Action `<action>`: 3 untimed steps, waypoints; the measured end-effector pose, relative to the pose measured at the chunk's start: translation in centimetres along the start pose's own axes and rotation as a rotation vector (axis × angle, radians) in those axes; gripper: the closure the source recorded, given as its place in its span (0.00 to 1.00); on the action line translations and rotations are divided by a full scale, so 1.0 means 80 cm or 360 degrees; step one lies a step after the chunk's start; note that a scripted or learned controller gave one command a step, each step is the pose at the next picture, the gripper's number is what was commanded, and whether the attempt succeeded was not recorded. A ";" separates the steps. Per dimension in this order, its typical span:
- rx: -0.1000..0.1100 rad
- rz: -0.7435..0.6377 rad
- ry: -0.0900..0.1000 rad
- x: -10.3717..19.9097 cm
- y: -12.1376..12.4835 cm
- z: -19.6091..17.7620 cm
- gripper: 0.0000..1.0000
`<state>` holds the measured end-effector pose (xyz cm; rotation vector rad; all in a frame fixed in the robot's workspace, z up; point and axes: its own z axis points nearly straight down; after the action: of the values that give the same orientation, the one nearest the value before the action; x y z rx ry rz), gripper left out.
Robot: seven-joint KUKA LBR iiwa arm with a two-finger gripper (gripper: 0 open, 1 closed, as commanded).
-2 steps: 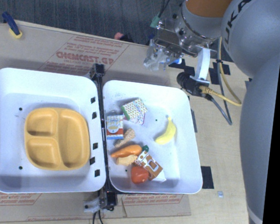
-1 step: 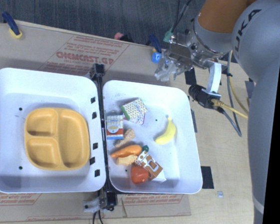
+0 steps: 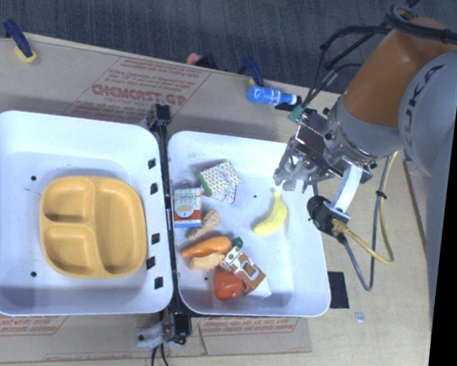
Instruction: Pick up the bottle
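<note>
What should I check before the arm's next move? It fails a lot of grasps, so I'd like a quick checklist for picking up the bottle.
1. Bottle identified: cannot tell; the brown-and-white item in the right bin may be it.
2. Gripper over that bin: ok.
3. Gripper above the target: not ok; it hangs by the banana.
4. Target free of neighbours: not ok; the carrot and the red item crowd it.
5. Yellow tray out of the way: ok, it lies in the left bin.
</note>
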<state>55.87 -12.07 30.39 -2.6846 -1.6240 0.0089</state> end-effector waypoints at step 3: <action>-0.0005 0.0609 0.0004 -0.136 -0.044 0.067 1.00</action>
<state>47.64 -20.05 25.11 -2.9468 -1.0849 0.0039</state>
